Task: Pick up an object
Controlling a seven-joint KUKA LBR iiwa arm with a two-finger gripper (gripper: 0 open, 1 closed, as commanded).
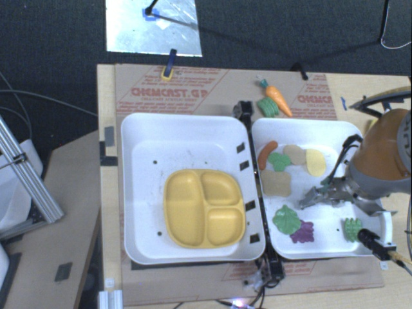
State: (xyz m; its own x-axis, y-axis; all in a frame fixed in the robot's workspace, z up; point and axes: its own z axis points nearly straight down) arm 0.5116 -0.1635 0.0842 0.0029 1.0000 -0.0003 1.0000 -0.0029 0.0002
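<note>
My gripper point(312, 196) hangs over the middle of the right bin point(335, 129), pointing left, open with nothing between its fingers. Just left of it lies a tan bread slice point(277, 184). Below it sit a green leafy piece point(287, 219) and purple grapes point(302, 232). Farther back in the bin are a red sausage point(266, 152), a green broccoli piece point(279, 161), a beige potato point(295, 154) and a yellow piece point(315, 163). A small green item point(352, 228) lies under the arm at the bin's front right.
The left bin point(148, 172) holds a yellow divided plate point(205, 208). A toy carrot point(278, 98) and a green piece point(267, 107) lie on the cardboard behind the right bin. The grey arm with its orange band point(386, 147) covers the bin's right side.
</note>
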